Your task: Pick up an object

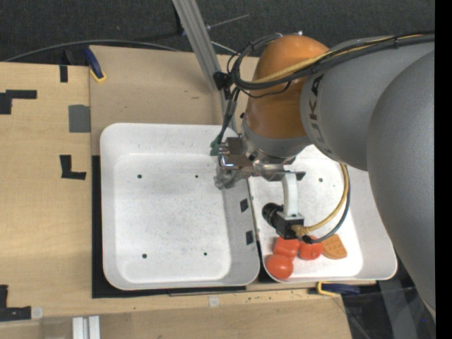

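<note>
Three small objects lie at the front of the right bin: a red rounded piece, a red-orange piece just right of it, and a flat orange piece beside that. My gripper hangs under the orange wrist band, over the divider between the two bins, toward the back. It is well behind the red pieces and apart from them. I see nothing held in it.
The left bin has a speckled white floor with a few dark dots. The grey arm covers most of the right bin. A slanted metal rail rises behind the bins. Black tape marks sit on the wooden bench at left.
</note>
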Motion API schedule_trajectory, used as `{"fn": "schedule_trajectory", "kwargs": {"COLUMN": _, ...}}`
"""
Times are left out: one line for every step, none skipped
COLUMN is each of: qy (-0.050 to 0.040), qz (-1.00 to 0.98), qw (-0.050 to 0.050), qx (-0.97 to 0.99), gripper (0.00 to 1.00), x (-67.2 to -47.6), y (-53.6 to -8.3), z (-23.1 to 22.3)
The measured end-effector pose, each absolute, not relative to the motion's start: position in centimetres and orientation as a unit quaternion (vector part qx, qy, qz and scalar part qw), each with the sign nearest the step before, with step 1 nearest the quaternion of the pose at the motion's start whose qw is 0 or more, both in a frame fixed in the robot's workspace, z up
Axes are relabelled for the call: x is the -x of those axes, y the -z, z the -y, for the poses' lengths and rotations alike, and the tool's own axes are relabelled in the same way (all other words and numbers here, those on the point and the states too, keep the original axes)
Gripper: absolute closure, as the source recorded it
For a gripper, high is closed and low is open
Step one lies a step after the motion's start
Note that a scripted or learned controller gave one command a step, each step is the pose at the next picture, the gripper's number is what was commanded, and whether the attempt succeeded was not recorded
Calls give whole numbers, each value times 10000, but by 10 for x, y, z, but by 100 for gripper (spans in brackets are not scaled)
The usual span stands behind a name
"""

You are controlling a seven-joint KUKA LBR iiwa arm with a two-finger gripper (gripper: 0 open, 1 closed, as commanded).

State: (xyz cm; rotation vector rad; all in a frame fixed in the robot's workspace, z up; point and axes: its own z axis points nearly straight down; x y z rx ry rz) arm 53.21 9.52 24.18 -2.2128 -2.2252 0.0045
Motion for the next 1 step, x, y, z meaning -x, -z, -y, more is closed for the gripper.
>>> {"fn": "schedule_trajectory", "kwargs": {"qy": -13, "qz": 7079, "qw": 9, "qx": 7063, "gripper": 0, "x": -532, "y": -243, "z": -93}}
